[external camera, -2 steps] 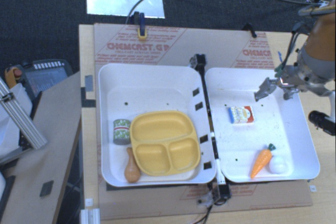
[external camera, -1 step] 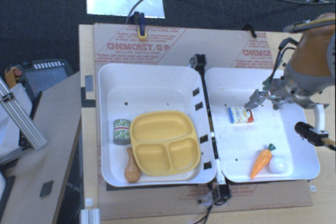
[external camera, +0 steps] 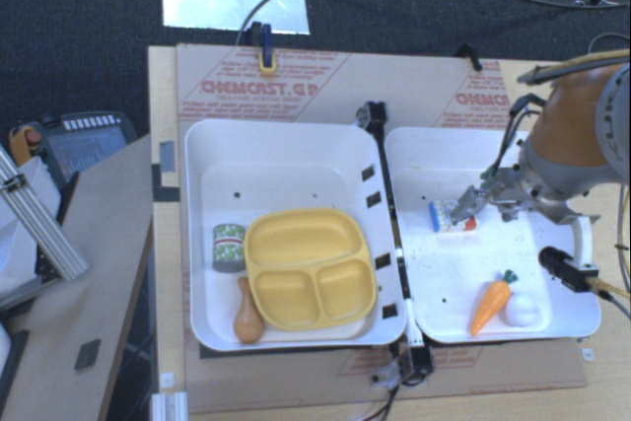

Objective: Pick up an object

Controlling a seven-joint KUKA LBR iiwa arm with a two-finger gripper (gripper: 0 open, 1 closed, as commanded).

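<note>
Two shallow white bins (external camera: 296, 138) lie before us, and in the right one our two-finger gripper (external camera: 471, 203) sits at a small blue, white and red packet (external camera: 450, 215), right of centre in the frame. We cannot tell whether it has closed on the packet. We judge this the grasp step; next comes a straight lift. An orange plastic carrot (external camera: 490, 304) lies lower right.

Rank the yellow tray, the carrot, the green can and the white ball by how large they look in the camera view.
Largest to smallest:
1. yellow tray, by far
2. carrot
3. green can
4. white ball
The carrot and can look close in size; the carrot is longer, the can wider, so that order is unsure.
</note>
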